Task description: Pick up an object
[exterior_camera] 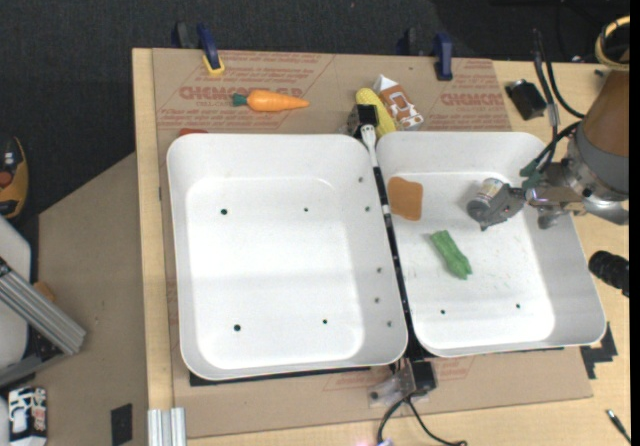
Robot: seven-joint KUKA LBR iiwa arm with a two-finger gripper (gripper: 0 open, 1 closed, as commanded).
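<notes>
Spanning the middle of the view, a cardboard-topped bench (330, 94) carries two shallow white bins side by side.

Left bin (190, 234): the larger-looking of the pair, seated at 9 o'clock of the right bin, their rims touching along the centre line.

Right bin (560, 314): holds three loose items and the tool end of the arm.

Arm (610, 134): grey and tan, entering from 3 o'clock, wrist over the right bin's upper right part.

Gripper (487, 204): low over the right bin, pointing toward 9 o'clock. Whether the claw is released or clenched cannot be told; a grey metallic cylinder shows at its tip.

Carrot (270, 102): orange with a green top, lying on the cardboard at 12 o'clock of the left bin, outside it.

Banana (370, 106): yellow, on the cardboard just above the seam between the bins, beside a small orange-and-white packet (400, 106).

Green piece (451, 254): elongated, lying aslant in the right bin at 7 o'clock of the gripper, apart from it.

Orange piece (406, 198): flat, squarish, in the right bin near its left wall, at 9 o'clock of the gripper.
</notes>
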